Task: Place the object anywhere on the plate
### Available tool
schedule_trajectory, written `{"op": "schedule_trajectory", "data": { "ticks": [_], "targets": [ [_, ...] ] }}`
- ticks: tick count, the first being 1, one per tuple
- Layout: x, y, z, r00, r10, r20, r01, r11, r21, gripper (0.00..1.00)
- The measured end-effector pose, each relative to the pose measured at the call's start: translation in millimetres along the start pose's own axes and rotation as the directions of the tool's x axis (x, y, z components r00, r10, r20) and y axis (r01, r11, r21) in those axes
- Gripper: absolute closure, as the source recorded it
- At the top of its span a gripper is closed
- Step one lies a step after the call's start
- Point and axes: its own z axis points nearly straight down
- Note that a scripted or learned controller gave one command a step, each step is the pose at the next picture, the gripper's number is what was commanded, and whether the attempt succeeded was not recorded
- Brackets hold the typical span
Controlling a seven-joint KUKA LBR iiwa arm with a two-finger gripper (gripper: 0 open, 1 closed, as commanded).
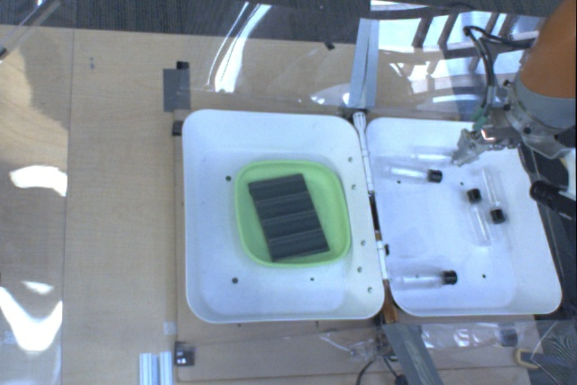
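On the left, a wooden bench (pixel 90 194) under glare from a clear sheet. Then the left bin (pixel 203 284), shallow and white, holding a green plate (pixel 248 234) near its middle. On that plate, flat and slightly turned, a dark grey ribbed block (pixel 288 217), well inside the rim and touching nothing else. Between the 2 bins, a narrow seam with small black clips. In the right bin (pixel 532 284), 4 clear tubes with black caps: 1 near the top (pixel 413 172), 2 close together toward the right side (pixel 483 205), 1 near the bottom edge (pixel 424 280). At the upper right, over the far corner of that bin, the gripper (pixel 469 144), hanging below the arm's orange band (pixel 552 59); cannot tell whether spread or pressed together. Nothing seen pinched there.
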Motion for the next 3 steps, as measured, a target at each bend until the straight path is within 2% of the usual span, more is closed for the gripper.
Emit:
{"op": "schedule_trajectory", "data": {
  "ticks": [2, 3],
  "targets": [
    [2, 6, -24, 1.000, -0.013, 0.005, 0.013, 1.000, -0.016, 1.00],
    [3, 39, 24, 0.996, -0.087, 0.000, 0.087, 0.996, 0.002, 1.00]
  ]
}}
